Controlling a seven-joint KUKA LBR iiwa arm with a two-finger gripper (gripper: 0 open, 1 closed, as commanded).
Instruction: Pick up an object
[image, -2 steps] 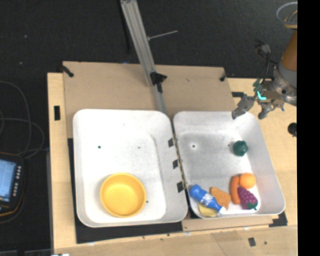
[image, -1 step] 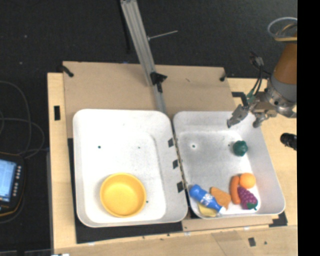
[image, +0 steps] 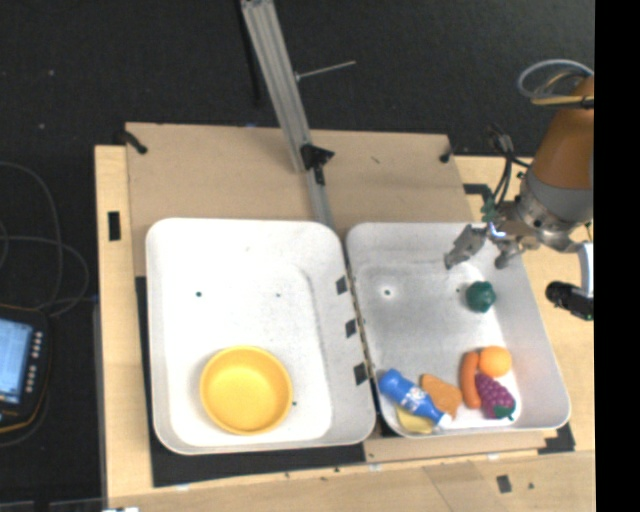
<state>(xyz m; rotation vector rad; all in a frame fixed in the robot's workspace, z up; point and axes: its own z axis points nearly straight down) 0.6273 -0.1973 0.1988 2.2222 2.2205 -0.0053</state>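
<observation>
Green ball (image: 481, 296): small, round, alone mid right bin. Orange fruit (image: 495, 360), carrot (image: 469, 377), purple grapes (image: 497, 395): clustered at near right corner. Blue-white bottle (image: 407, 393), orange piece (image: 441, 392), yellow item (image: 417, 423): along near edge. Yellow bowl (image: 246, 388): upright, left bin, near side.

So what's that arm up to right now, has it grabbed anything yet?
Gripper open, nothing between fingers, over right bin. Green ball just below it, untouched. Nothing in the way.
</observation>
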